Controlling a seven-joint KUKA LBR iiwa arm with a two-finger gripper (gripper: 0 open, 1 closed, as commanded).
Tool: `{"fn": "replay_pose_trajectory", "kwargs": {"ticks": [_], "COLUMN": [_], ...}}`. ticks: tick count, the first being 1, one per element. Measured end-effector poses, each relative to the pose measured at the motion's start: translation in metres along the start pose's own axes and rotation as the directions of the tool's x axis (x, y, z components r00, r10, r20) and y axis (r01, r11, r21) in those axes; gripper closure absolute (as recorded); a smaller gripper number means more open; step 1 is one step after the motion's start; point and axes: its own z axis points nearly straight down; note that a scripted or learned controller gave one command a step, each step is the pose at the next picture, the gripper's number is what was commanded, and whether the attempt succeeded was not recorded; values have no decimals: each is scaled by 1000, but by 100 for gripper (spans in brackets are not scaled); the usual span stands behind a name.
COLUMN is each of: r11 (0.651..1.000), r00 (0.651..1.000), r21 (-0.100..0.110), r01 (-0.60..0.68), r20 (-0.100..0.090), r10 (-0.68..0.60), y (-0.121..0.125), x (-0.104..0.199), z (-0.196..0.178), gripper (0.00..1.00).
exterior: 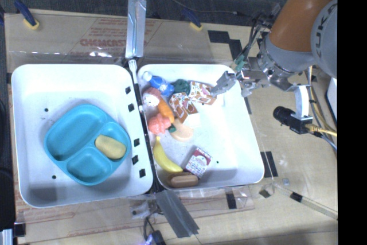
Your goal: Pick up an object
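In the left bin (23, 123) a blue divided plate (74, 140) carries a yellow potato-like piece (110, 146). The right bin (243, 146) holds a heap along its left side: a blue-capped toy (161, 86), an orange carrot (165, 108), patterned snack packets (192, 97), then a banana (164, 159), a small red carton (198, 162) and a brown sausage (183, 180) toward the near wall. My gripper (225, 82) sits at that bin's far right corner, just right of the packets and well apart from the banana; I cannot tell how it is set.

Lab: clamped bins (23, 123), toy food (166, 160)
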Motion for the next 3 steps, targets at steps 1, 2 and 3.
{"fn": "replay_pose_trajectory", "kwargs": {"ticks": [1,2,3], "r11": [999,997,997], "r00": [999,997,997], "r21": [8,-5,-4], "r01": [-35,73,73], "r20": [-3,2,2], "r10": [35,-73,-73], "y": [-48,-11,-11], "x": [15,49,49], "z": [157,152,152], "gripper": [0,0,0]}}
